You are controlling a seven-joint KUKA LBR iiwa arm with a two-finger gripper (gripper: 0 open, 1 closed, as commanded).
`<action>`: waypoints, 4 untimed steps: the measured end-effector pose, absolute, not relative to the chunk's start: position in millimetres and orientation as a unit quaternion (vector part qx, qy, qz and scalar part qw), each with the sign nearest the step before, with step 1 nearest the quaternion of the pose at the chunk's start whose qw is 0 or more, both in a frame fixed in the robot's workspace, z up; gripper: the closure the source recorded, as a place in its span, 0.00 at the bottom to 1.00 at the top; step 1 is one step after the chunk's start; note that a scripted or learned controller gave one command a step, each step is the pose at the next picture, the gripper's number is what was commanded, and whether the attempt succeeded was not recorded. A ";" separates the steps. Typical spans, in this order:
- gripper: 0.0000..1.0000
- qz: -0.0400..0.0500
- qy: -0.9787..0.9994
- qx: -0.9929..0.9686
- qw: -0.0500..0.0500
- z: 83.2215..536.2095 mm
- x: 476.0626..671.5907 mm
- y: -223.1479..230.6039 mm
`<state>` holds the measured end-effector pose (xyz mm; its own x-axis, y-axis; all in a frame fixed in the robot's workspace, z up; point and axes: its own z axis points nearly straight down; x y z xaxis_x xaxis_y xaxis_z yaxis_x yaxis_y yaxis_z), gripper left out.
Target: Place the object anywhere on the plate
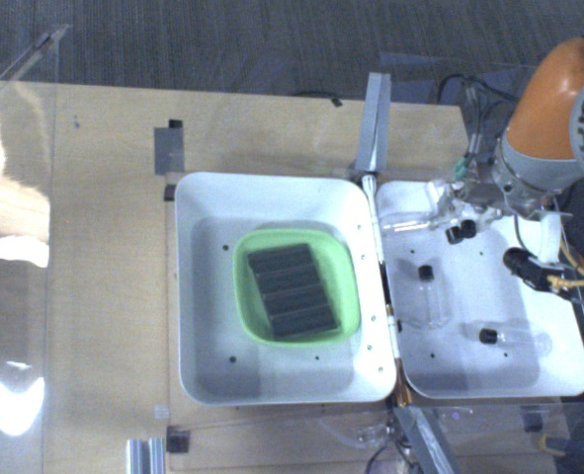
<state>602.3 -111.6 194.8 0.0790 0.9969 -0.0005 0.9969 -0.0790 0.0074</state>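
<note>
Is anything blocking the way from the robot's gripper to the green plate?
The dark ridged object already lies on the green plate in the left bin. The gripper sits over the right bin. Between them stand only the bins' low rims, nothing tall.

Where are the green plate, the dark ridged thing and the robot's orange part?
green plate (245,265): camera view, on its left rim.
dark ridged object (292,291): camera view, on its middle, lying on the plate.
orange band (553,102): camera view, on the arm's orange shell.
</note>
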 end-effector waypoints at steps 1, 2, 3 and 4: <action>1.00 0.001 0.732 0.682 0.001 184.7 550.4 -67.9; 1.00 0.001 0.767 0.642 0.001 184.5 530.3 -13.7; 1.00 0.002 0.799 0.601 0.002 185.4 552.7 46.0; 0.00 0.002 0.799 0.601 0.002 185.5 552.8 45.7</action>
